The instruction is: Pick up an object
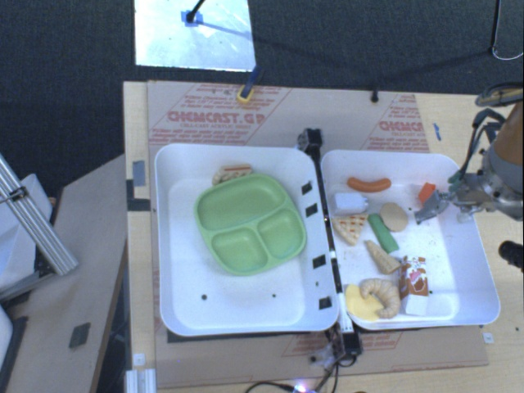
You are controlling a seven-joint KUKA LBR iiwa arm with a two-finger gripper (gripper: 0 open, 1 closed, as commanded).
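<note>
Overhead, the arm's hand is hovering at the far right of the right bin, nothing visibly between its fingers; how wide they are spread cannot be told. Just left of the hand, an orange piece and a tan round are lying, with a sausage farther left.

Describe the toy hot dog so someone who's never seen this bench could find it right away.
Look in the right white bin, the one crowded with toy food. Near its far edge lies the hot dog, just above a small white block. It is the bin's only long, orange-red, sausage-shaped piece.
</note>
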